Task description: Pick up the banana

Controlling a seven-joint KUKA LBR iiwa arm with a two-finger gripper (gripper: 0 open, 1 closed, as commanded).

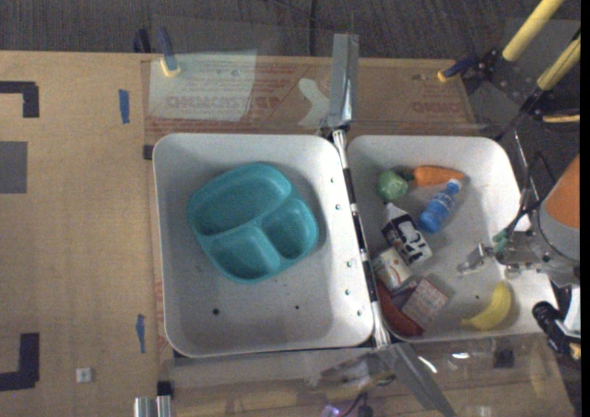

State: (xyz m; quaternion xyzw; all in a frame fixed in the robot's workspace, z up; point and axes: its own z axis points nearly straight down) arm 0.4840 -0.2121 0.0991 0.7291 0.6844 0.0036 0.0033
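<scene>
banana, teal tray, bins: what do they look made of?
Banana: probably a plastic or foam replica; evenly yellow and smooth, though real fruit can't be ruled out.
Teal tray: moulded plastic, satin finish; one even colour, rounded compartment walls, soft highlights.
Bins: thin white plastic or coated sheet, semi-gloss; rounded corners, faint glare. Unclear which.

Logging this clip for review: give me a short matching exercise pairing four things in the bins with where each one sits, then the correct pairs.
Things:
1. banana
2. teal plate
3. carrot
4. blue bottle

Places:
A. alone in the left bin
B. far end of the right bin, beside the green ball
C. near corner of the right bin, just below the gripper
D. middle of the right bin, lying at a slant below the carrot

Pairs: 1-C, 2-A, 3-B, 4-D
</scene>
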